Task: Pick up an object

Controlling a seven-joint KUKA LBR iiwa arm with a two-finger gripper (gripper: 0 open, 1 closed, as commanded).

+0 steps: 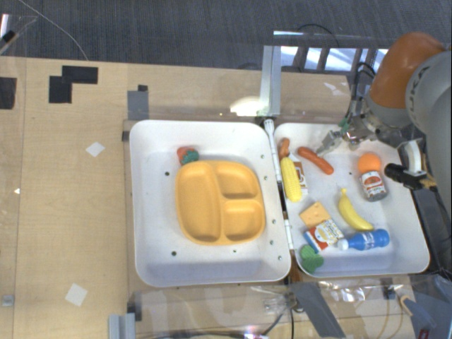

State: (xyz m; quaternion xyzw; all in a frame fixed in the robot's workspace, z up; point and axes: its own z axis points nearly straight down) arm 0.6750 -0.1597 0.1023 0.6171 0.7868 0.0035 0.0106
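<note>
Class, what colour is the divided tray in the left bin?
Yellow-orange. The tray shows best in the camera view, lying in the left bin.

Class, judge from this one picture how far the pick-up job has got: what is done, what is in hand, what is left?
Done: the end effector has reached the right bin, low near the sausage. In hand: nothing visibly held. The sausage, corn, banana and bottle all lie in the bin. Left: grasp one object and lift it.
</note>
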